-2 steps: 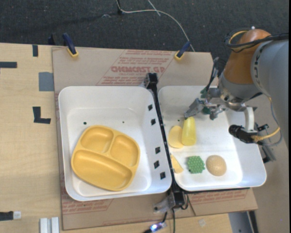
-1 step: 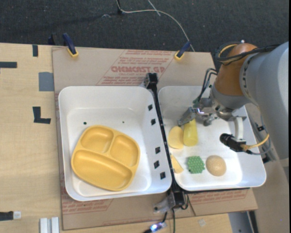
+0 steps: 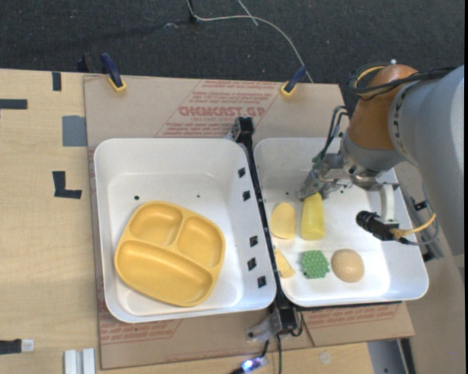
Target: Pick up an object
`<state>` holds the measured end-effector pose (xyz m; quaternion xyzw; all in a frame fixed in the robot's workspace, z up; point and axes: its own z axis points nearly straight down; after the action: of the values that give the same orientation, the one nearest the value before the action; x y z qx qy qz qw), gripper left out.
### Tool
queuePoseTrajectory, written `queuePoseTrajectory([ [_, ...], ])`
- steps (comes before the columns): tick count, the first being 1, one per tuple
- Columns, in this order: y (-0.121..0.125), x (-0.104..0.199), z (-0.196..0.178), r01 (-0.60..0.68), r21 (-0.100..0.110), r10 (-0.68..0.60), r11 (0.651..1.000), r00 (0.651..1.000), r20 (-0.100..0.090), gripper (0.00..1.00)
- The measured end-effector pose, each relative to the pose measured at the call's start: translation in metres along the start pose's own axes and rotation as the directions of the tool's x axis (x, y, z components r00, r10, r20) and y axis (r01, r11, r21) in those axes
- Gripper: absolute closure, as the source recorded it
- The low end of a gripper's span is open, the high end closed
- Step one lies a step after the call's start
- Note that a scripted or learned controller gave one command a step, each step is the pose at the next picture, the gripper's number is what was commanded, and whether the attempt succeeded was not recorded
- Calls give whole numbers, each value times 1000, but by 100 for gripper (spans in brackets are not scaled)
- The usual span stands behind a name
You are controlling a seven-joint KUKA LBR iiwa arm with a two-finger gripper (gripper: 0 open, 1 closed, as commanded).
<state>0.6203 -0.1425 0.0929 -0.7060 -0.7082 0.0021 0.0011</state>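
Observation:
My gripper (image 3: pixel 318 185) is low inside the right bin (image 3: pixel 409 287), near its middle. Directly beneath and in front of it lies a yellow oblong block (image 3: pixel 313 218), whose upper end reaches the gripper's tip. Whether they touch is unclear. A pale yellow oval piece (image 3: pixel 282 220) lies just left of the block. Nearer the front of the bin are a green knobbly ball (image 3: pixel 314 264), a tan round object (image 3: pixel 347 266) and a small yellow wedge (image 3: pixel 284 265) by the bin's left wall.
The left bin (image 3: pixel 109 162) holds a yellow divided plate (image 3: pixel 168 252). A black divider strip (image 3: pixel 252 209) runs between the bins. Blue-and-yellow clamps (image 3: pixel 113 75) pin the cardboard at the back. The arm's grey body (image 3: pixel 429 131) overhangs the right bin's right side.

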Motion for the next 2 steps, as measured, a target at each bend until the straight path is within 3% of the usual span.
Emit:
queuePoseTrajectory([
  [2, -15, -9, -97, -2, -5, 2, 1000, 1000, -1, 100],
])
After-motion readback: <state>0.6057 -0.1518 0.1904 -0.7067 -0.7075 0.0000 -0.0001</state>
